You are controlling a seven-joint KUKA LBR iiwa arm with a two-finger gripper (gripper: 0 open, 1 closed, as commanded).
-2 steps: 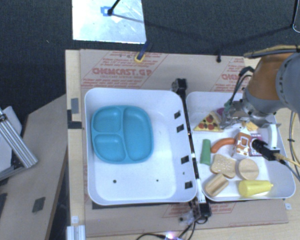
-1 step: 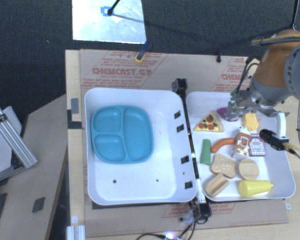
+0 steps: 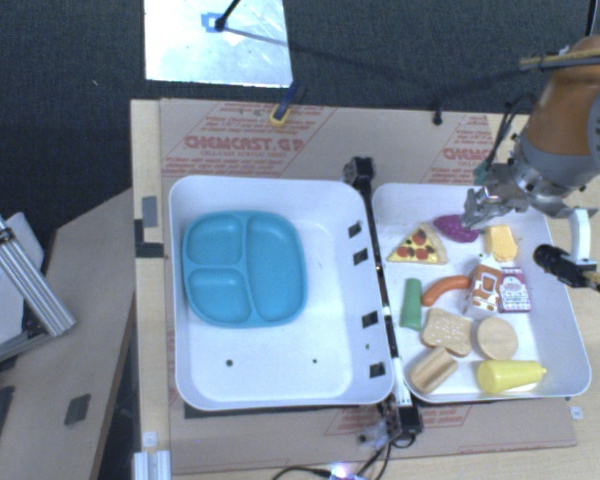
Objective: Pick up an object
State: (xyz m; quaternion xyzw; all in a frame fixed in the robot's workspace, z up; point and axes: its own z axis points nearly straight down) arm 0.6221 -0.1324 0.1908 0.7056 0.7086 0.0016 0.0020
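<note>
My pincer (image 3: pixel 477 208) hovers low in the right white bin (image 3: pixel 565 313), just over a flat purple toy piece (image 3: pixel 454 229) beside a pizza slice (image 3: pixel 419 247); whether it is spread, I cannot tell.

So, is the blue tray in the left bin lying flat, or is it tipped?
Flat. The blue tray rests open side up on the floor of the left bin, and all three of its compartments face the camera.
</note>
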